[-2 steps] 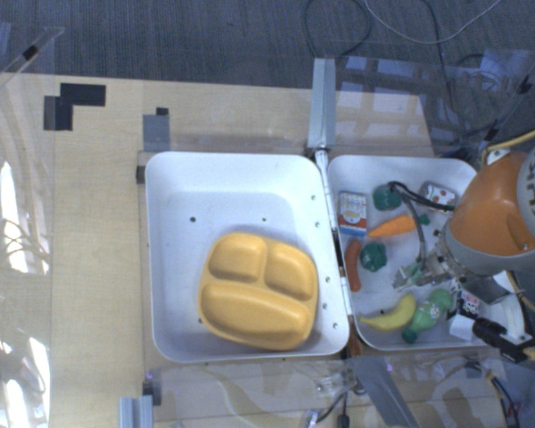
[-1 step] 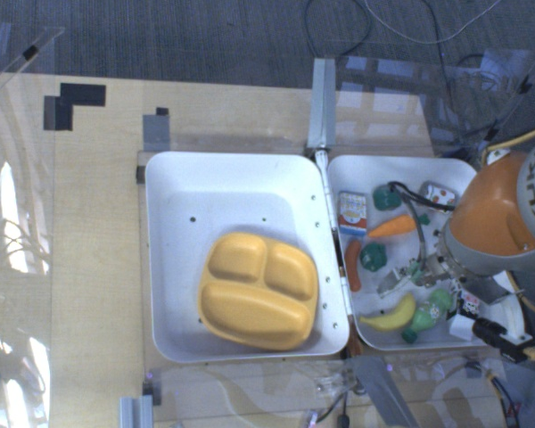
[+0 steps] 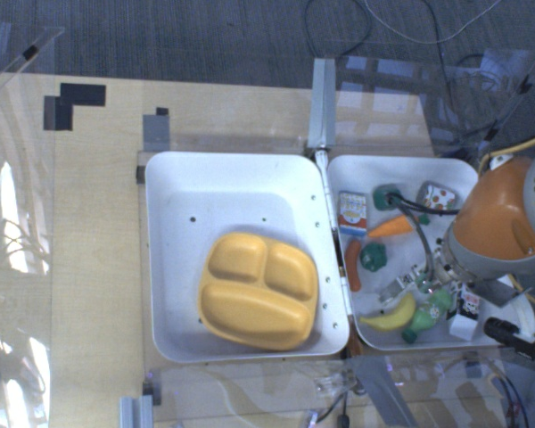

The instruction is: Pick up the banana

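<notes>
While the arm reaches in from the right, the scene reads like this:

Banana: banana point(image 3: 390, 315) is small, yellow, curved, with a darker tip at its left end; it lies flat near the near wall of the right bin point(image 3: 401, 168), its right end touching a green toy point(image 3: 425, 317).
Gripper: gripper point(image 3: 425, 279) hangs just above and to the right of the banana, over the green toy; I cannot tell if it is open or closed, and nothing is seen held in it.
Arm: grey arm with orange band point(image 3: 508, 212) covers the right side of the right bin.
Right bin, other things: carrot point(image 3: 390, 228), small carton point(image 3: 352, 210), red sausage-like piece point(image 3: 352, 264), dark green piece point(image 3: 373, 256).
Left bin: left bin point(image 3: 174, 266) holds a yellow divided tray point(image 3: 259, 290), upside down, toward its near right part.
</notes>
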Available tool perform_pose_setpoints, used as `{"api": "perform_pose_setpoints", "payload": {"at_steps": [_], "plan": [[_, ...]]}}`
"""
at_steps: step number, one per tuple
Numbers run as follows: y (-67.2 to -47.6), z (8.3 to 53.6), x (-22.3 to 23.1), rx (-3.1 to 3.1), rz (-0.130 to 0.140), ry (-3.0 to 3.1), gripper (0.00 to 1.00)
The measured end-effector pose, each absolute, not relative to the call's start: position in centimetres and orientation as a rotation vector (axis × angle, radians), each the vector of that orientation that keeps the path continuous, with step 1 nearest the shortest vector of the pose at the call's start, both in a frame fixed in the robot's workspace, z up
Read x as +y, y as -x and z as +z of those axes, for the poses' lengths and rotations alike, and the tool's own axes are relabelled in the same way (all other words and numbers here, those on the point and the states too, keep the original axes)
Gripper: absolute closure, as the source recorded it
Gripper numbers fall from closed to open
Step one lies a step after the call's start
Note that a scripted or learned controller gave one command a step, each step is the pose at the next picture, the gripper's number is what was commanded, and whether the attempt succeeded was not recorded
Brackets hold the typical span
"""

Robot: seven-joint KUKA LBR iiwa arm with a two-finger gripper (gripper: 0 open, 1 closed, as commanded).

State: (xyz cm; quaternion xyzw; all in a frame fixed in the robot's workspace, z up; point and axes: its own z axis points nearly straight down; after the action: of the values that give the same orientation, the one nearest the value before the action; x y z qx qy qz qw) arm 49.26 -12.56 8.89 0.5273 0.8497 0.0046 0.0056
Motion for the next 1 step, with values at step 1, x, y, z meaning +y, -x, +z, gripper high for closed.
{"api": "perform_pose_setpoints", "payload": {"at_steps": [1], "plan": [[-49.29, 8.89, -13.88, 2.837, 0.011, -1.316, 0.00]]}}
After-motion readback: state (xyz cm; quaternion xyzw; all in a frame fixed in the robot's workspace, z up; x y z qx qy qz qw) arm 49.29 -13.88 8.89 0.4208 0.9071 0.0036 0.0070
